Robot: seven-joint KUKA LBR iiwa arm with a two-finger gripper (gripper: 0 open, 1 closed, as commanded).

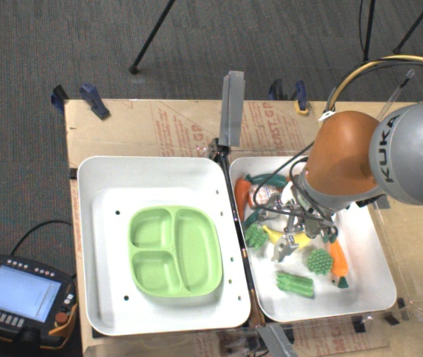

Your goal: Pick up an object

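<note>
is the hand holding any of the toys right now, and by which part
Cannot be told: the hand hangs low over the right bin near a yellow toy, with no toy visibly in it.

Even, fairly bright overhead light. The white bins (pixel 92 199) glare slightly, with soft shadows under the arm (pixel 360 155). Carpet beyond the worktop (pixel 159 125) looks dim and grainy; small toys are blurred.

Right bin (pixel 378 270) partly behind arm (pixel 345 158)

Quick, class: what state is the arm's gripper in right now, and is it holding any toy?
Gripper: low in the right bin among the toys; open or shut, or holding anything, cannot be told.
</note>
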